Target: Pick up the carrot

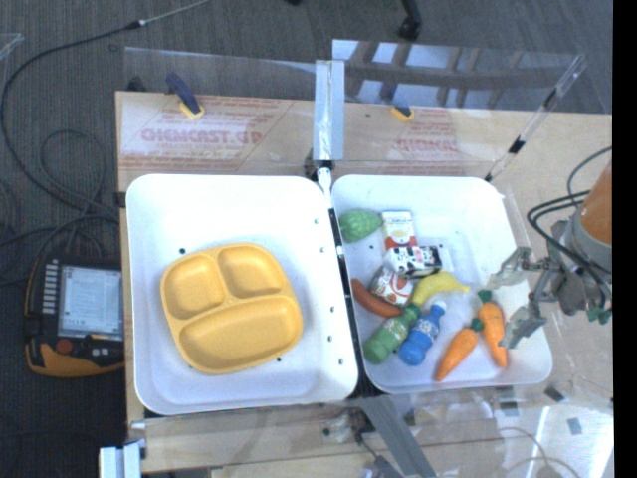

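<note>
A handheld control pendant (76,317) with a lit screen lay on the dark floor at the far left, beside the bench (229,132).

The left bin (149,202) held one item: a yellow compartment tray (232,306) with three sections, two small ones toward the far side and one large one toward the near side.

The right bin (468,197) held the remaining items, grouped in its centre and near half. From its left side:
- A green leafy vegetable (359,225) lay near the far left corner.
- A red sausage (375,300) lay along the left wall, slanted.
- A green bottle (388,335) and a blue bottle (421,334) lay side by side, both slanted.
- A white carton with red print (398,229) and a black-and-white spotted carton (415,259) lay toward the far side.
- A yellow banana (438,286) lay just above the blue bottle.

Two carrots lay in the near right part of this bin. The first carrot (457,354) had its long axis on a diagonal, with the pointed tip toward the near left and the green top toward the far right. The second carrot (493,333) lay almost along the bin's depth, with the green top at the far end and the tip toward the near wall. Their upper ends lay close together.

The end effector (526,297) was positioned at the right wall of the right bin, just beside the second carrot. Its fingers were spread apart and held nothing.
</note>
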You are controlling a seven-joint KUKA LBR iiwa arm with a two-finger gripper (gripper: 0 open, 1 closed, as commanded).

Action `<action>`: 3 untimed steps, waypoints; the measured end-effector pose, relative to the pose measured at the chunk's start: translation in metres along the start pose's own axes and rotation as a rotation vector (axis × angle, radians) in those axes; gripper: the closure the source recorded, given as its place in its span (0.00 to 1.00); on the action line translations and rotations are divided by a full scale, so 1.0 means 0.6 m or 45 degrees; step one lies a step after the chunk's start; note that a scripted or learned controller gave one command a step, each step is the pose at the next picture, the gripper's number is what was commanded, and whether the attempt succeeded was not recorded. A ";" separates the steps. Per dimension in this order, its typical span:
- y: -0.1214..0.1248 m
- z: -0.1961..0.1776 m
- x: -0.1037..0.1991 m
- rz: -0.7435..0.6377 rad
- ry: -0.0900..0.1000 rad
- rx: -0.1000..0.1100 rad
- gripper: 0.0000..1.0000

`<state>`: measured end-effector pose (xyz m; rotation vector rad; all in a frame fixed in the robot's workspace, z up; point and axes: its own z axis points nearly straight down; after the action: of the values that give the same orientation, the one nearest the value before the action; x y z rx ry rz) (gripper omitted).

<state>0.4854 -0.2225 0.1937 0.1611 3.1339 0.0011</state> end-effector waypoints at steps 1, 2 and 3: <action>-0.003 0.169 -0.004 -0.180 -0.011 0.008 0.00; -0.002 0.151 -0.007 -0.178 -0.017 0.009 1.00; 0.027 0.012 -0.096 0.262 0.000 -0.001 1.00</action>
<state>0.5441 -0.2125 0.1866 0.4819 3.1009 0.0028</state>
